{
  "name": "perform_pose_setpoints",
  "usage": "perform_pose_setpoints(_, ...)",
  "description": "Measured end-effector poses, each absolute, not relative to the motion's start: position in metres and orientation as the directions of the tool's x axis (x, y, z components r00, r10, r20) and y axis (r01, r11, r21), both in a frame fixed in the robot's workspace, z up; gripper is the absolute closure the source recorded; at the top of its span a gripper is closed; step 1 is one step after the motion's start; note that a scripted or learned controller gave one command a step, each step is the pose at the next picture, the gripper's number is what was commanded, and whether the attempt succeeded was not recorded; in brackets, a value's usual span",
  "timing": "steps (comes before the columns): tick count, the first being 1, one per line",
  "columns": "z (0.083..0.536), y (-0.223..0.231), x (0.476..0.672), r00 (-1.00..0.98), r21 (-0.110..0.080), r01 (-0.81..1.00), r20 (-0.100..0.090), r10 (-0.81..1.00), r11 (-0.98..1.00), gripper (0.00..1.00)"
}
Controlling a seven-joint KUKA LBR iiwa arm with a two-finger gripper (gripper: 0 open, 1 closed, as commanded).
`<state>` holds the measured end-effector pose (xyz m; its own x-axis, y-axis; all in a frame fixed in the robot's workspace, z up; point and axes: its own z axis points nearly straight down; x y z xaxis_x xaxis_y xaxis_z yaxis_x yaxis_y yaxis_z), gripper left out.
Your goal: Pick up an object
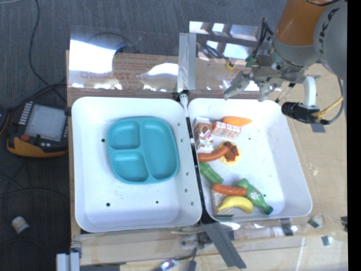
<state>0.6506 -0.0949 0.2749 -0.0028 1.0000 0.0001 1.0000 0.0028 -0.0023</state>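
Note:
My gripper [248,89] hangs over the back edge of the right bin [293,162], its two fingers spread open with nothing between them. Below it in that bin lie toy foods: an orange carrot [237,120], a small printed box [225,130], a red-and-white pack [203,136], a sausage [214,154] beside a round yellow-red piece [230,154], a green vegetable [210,173], another sausage [229,189], a green bottle [255,197] and a yellow banana [236,205]. The carrot is the nearest to the fingers.
The left bin [90,196] holds a teal divided plate [141,149]. A shiny metal wall [186,61] stands behind both bins. A black camera unit [299,110] sticks out at the right of the wrist. A handheld pendant [36,126] lies on the floor at left.

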Motion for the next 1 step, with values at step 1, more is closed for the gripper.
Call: perform_pose_setpoints(1, 0.1434, -0.1498, 0.6073, 0.094, -0.004, 0.996, -0.002, 0.996, -0.094, 0.00)
